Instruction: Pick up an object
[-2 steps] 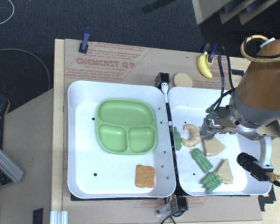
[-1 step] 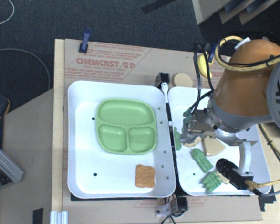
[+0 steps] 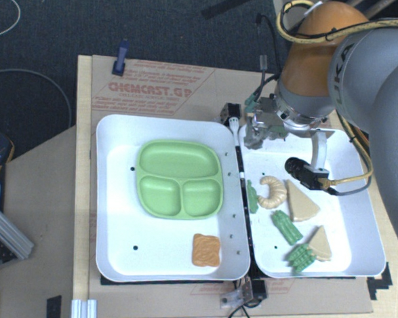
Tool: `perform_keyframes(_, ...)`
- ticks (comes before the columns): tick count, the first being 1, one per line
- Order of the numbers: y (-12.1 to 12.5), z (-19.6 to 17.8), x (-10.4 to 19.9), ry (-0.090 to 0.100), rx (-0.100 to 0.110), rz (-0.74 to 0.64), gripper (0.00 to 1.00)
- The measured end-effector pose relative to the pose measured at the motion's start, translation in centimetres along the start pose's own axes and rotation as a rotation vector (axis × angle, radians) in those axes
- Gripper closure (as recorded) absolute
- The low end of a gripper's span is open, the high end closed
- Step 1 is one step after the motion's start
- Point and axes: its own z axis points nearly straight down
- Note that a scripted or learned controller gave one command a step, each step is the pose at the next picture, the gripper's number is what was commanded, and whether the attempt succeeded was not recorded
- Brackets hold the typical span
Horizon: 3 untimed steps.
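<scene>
1. Gripper [image 3: 258,133] sits low over the far left corner of the right bin [image 3: 364,221], by the wall it shares with the left bin [image 3: 109,182] — whether it is wide or narrow I cannot tell.
2. Candidates lie nearer the camera: a croissant [image 3: 273,191], two tan wedges [image 3: 301,204], green pieces [image 3: 287,227].
3. Judged step: approach, nothing visibly held.
4. Next move calls for centring over one item — the croissant is nearest — then descending.

You see a pale green divided plate [image 3: 180,179], an orange-brown waffle [image 3: 206,250], and white bins [image 3: 107,203].
</scene>
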Motion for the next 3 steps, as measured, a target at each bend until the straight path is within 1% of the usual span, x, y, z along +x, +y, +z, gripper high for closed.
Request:
perform_keyframes(1, -8.7, 3.0, 5.7, 0.005, 0.017, -0.004, 1.0)
perform_keyframes(2, -8.7, -20.0, 5.6, 0.006, -0.016, -0.002, 1.0)
perform_keyframes(3, -5.5, -7.7, -0.6, -0.001, 0.016, 0.009, 1.0)
